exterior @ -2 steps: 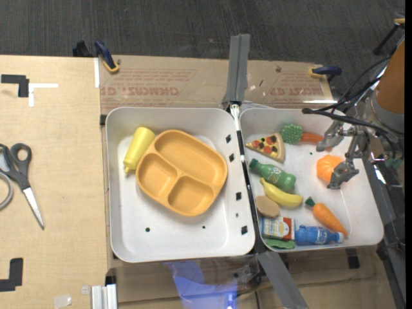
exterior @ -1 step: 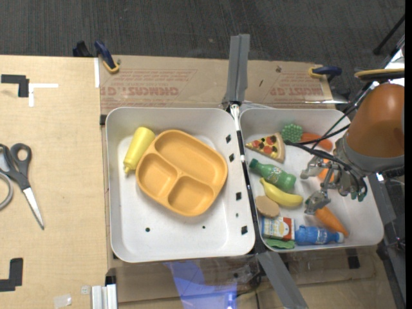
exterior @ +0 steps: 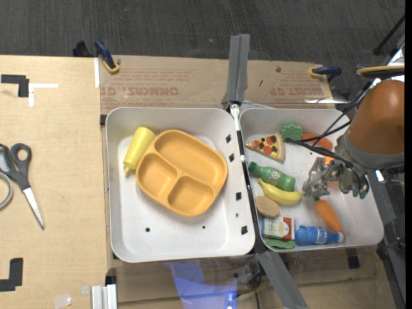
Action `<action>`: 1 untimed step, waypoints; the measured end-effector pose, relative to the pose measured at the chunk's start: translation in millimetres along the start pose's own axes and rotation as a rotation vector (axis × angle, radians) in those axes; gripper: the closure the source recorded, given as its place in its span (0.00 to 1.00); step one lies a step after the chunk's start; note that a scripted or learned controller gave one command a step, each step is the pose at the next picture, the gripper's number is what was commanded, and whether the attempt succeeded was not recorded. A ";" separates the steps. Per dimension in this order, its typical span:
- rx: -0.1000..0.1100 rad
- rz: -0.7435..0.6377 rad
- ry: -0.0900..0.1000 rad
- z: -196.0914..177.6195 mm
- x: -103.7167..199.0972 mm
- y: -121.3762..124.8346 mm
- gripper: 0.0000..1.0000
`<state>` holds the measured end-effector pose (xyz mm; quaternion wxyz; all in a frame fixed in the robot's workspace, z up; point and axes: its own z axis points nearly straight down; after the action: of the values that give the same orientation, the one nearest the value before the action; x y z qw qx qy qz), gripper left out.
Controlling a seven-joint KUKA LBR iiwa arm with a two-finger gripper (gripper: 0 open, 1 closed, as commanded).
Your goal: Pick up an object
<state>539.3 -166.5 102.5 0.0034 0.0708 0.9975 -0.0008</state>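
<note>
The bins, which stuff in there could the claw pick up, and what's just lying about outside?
For the job: claw, banana, carrot, pizza slice, green bottle, blue bottle, yellow bottle, orange tray.

Lying about: scissors, clamps.

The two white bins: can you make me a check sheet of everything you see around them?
Surface: left bin and right bin side by side on cardboard.
Job's things: right bin holds pizza slice, green bottle, banana, carrot, blue bottle.
Clutter: left bin holds yellow divided plate, yellow bottle.
Gripper: gripper over right bin, holding nothing visible.
Cables: black cables near wrist.
Surroundings: scissors on the wooden bench.
</note>
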 end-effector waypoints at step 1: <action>0.000 0.000 0.000 0.0 0.1 0.0 0.00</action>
<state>539.3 -166.5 102.4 0.0034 0.0711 0.9975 -0.0007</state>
